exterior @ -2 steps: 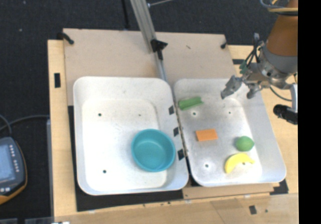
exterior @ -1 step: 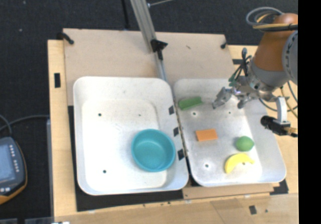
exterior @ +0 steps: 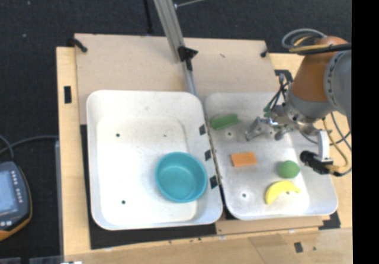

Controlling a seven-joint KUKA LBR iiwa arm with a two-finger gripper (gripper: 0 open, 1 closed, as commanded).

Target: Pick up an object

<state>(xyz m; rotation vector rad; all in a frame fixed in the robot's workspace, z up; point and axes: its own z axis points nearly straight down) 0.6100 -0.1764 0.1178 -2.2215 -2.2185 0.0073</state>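
I log: blue bowl (exterior: 180, 176), left bin (exterior: 106, 138), far from gripper (exterior: 256, 129). Green block (exterior: 224, 121) just beside jaws; orange block (exterior: 243, 159) below them; green ball (exterior: 288, 168), yellow banana (exterior: 281, 190) beyond. Jaws part-open, gripping nothing.

The two bins, left (exterior: 106, 115) and right (exterior: 314, 200), look like smooth white plastic with tiny dark specks. The blue bowl (exterior: 180, 176) looks like smooth plastic with a soft shine. The bench (exterior: 130, 61) looks like flat, dull brown board. The pole (exterior: 166, 11) looks like grey metal with ridges. The orange block (exterior: 243, 159), green ball (exterior: 288, 168) and yellow banana (exterior: 280, 191) look dull, not shiny. The arm (exterior: 314, 79) has a smooth orange part.
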